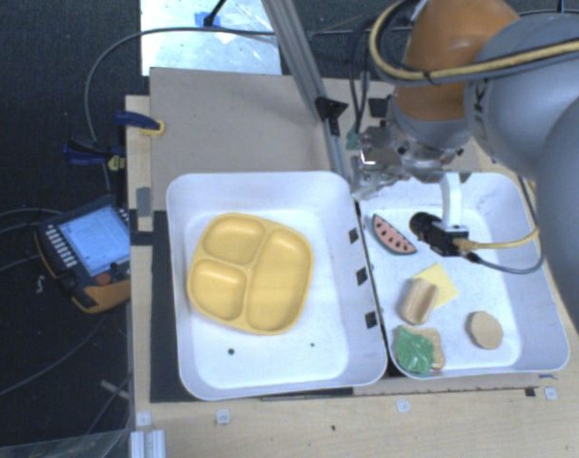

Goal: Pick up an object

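The right bin (518, 198) holds several toy foods. A watermelon slice (392, 236) lies near its left wall. Below that, a tan bread roll (417, 301) leans on a yellow cheese wedge (442, 281). A round tan cookie (485, 330) lies toward the front right, and a green leafy piece on a cracker (418, 349) sits at the front left corner. My gripper (370, 167) hangs over the bin's back left corner, just above and behind the watermelon slice, with nothing visibly in it.
The left bin (189, 208) carries a yellow divided plate (251, 272). A metal pole (299, 55) slants down to the wall between the bins. A handheld controller (84, 251) lies off the bench's left side.
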